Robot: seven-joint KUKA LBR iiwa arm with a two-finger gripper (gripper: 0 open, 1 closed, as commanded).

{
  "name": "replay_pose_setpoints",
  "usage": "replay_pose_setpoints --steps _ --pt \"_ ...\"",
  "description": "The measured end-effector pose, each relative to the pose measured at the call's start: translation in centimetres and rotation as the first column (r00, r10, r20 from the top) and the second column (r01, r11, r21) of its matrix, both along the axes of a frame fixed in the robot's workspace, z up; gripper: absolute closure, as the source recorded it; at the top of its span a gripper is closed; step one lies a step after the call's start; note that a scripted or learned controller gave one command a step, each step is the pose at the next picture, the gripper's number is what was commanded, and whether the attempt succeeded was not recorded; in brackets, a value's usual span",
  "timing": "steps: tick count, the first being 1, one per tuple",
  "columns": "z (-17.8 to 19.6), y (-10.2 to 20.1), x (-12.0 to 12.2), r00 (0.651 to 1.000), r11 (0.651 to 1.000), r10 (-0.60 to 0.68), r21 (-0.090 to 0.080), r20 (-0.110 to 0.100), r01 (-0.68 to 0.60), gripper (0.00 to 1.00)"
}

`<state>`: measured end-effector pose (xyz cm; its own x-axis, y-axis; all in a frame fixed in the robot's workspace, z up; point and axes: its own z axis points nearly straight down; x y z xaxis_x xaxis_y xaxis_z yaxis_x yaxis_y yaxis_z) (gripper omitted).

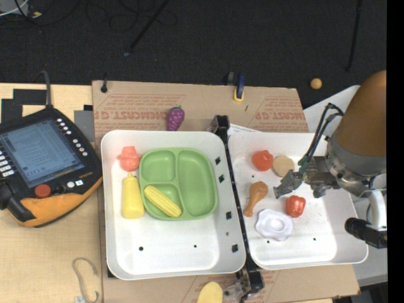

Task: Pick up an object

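Observation:
My gripper [300, 190] hangs over the right bin [344, 248], its fingers open. A small red pepper [295, 206] lies on the bin floor just below and between the fingertips, not gripped. To the left of the gripper lie a brown chicken drumstick [255, 196], a red tomato [262, 160] and a beige roundish piece [283, 165]. A white fried egg [274, 225] rests in front of the pepper.
The left bin [164, 257] holds a green divided plate [196, 182] with a corn cob [163, 201], a yellow bottle [132, 196] and a pink item [129, 158]. Purple grapes [175, 117] lie behind it, a yellow fruit [210, 292] in front, and a teach pendant [44, 163] to the left.

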<state>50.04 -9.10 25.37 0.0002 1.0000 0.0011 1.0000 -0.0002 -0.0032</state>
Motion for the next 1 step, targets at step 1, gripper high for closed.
replay_pose_setpoints --steps 1 --pt "-6.39 0.07 0.29 1.000 1.000 0.000 0.001 -0.006 0.000 0.00"
